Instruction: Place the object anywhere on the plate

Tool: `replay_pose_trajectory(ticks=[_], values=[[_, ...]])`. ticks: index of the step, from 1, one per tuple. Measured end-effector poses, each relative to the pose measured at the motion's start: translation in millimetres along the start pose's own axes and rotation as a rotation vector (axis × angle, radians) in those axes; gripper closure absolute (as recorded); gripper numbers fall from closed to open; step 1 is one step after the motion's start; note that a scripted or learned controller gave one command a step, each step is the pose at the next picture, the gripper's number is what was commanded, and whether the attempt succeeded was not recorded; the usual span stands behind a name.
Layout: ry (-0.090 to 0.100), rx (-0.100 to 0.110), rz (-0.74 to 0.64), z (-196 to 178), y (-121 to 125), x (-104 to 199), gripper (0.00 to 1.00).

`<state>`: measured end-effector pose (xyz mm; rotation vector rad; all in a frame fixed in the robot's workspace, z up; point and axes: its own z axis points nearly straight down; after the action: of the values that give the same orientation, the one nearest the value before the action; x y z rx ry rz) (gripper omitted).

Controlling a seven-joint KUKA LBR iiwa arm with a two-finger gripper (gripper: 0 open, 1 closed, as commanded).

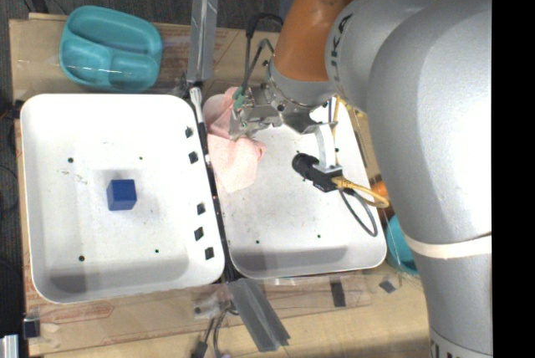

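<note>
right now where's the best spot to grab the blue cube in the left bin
Take the blue cube across two opposite flat side faces, coming straight down from above. It sits flat and alone on the left bin floor, well off the walls, so there looks to be room for a finger on each side. The end effector is over the right bin.

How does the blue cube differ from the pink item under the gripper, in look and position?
The blue cube is small, rigid and sharp-edged; the pink item is larger, pale and looks soft and crumpled. The cube sits alone in the left bin, far from the arm; the pink item lies in the right bin against its left wall, directly below the gripper. Both rest on white bin floors.
</note>
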<state>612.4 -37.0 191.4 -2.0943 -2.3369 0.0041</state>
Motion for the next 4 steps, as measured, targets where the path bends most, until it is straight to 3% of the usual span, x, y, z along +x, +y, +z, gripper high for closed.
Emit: replay_pose_trajectory(ticks=[2, 3, 4], values=[[0.0, 0.001, 0.305, 15, -9, 151, 1.0], [0.0, -0.001, 0.256, -9, 40, 99, 1.0], [-0.001, -0.003, 0.092, -99, 55, 160, 1.0]])
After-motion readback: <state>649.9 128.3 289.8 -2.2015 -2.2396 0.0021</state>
